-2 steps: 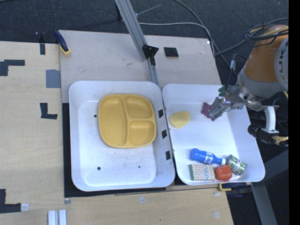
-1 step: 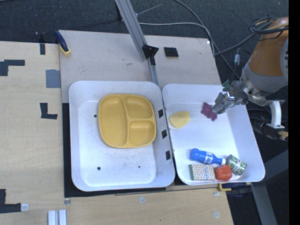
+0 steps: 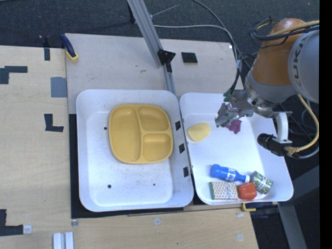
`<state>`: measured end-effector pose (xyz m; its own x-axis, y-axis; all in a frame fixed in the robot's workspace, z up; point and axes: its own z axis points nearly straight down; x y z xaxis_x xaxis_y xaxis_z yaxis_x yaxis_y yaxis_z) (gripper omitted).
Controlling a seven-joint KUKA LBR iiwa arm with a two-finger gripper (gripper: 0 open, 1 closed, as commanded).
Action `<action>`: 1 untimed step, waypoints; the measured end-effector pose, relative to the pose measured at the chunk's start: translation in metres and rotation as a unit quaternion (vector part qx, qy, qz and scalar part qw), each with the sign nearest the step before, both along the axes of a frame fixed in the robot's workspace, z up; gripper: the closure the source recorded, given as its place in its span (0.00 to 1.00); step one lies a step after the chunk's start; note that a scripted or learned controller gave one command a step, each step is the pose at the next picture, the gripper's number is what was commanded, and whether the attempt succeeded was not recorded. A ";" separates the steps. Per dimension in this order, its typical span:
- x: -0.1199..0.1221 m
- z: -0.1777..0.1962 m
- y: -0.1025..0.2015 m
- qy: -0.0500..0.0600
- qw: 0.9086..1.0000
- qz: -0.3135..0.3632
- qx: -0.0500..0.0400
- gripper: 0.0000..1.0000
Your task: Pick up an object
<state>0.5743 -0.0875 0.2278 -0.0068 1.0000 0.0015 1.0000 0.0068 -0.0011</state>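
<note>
gripper (image 3: pixel 230 119) upper right bin (image 3: pixel 207 104) | beside purple object (image 3: pixel 236 125) | finger state: cannot tell | pick unconfirmed, lift remains

Grey arm (image 3: pixel 306 61) with orange band, black cables looped about its wrist.

Both bins are white: the left bin (image 3: pixel 88 139) carries a mustard-yellow divided tray (image 3: pixel 140 134), and the right bin (image 3: pixel 244 149) a pale yellow lump (image 3: pixel 198 132), a small purple object (image 3: pixel 236 125), a blue bottle (image 3: pixel 226 173) with a white cap, a green can (image 3: pixel 262 183), an orange-red piece (image 3: pixel 247 191) and a white packet (image 3: pixel 223 190) with fine speckled print. The counter (image 3: pixel 114 61) is beige. The arm (image 3: pixel 282 61) is grey with an orange band.
</note>
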 end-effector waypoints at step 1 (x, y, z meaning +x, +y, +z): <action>-0.011 -0.012 0.054 0.001 1.000 -0.001 0.000 1.00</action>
<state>0.5632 -0.0339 0.2159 -0.0058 1.0000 0.0009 1.0000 0.0058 -0.0028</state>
